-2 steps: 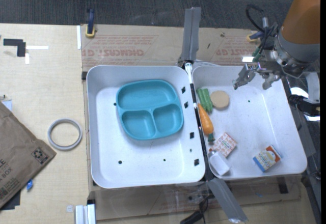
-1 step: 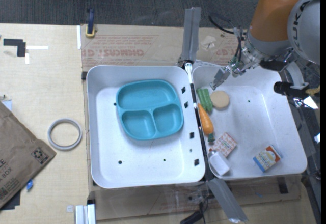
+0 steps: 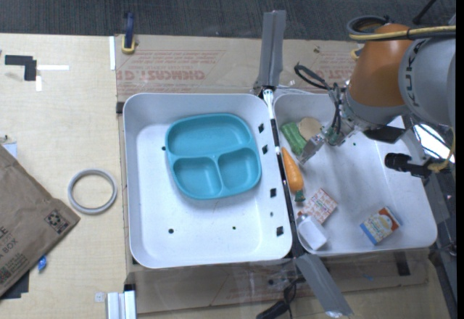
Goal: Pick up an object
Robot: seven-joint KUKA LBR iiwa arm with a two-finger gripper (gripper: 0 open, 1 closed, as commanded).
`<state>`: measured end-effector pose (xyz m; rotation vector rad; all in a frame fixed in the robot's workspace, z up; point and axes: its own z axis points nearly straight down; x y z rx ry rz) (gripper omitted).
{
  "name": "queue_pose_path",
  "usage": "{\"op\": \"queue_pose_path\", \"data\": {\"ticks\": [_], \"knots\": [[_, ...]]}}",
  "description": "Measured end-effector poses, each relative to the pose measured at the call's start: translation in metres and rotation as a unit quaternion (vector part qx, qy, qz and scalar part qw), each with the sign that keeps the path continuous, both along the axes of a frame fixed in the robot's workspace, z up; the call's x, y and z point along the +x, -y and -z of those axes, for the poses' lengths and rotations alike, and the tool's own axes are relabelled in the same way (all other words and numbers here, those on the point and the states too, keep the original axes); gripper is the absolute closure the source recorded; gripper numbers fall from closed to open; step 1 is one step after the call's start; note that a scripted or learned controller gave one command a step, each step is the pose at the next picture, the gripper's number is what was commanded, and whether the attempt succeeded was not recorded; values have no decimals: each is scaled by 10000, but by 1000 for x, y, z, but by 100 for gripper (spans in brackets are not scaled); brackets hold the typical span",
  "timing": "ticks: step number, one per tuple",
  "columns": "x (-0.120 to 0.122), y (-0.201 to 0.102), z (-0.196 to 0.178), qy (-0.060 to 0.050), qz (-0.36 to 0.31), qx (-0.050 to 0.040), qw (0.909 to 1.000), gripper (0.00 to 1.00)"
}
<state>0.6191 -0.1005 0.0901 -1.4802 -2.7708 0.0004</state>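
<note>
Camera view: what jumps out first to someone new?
The turquoise divided plate, alone in the left bin, draws the eye first. Next comes the grey arm's orange band, upper right, with the pincer low over the right bin near a green item and an orange carrot.

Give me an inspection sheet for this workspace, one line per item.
Surface: two white bins side by side, left bin, right bin.
Job's things: carrot, green item, patterned packet, small box, white cup, all in the right bin.
Clutter: blue tray in the left bin; tape roll and cardboard box on the bench.
Grippers: gripper low in the right bin, near the green item and carrot.
Cables: black loop behind the right bin.
Surroundings: dark floor.
</note>
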Motion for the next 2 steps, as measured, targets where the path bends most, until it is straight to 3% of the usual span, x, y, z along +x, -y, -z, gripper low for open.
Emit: {"op": "queue_pose_path", "data": {"ticks": [1, 2], "knots": [[0, 1, -5, -9, 19, 2, 10000, 100], [-98, -8, -101, -3, 613, 0, 9981, 100]]}}
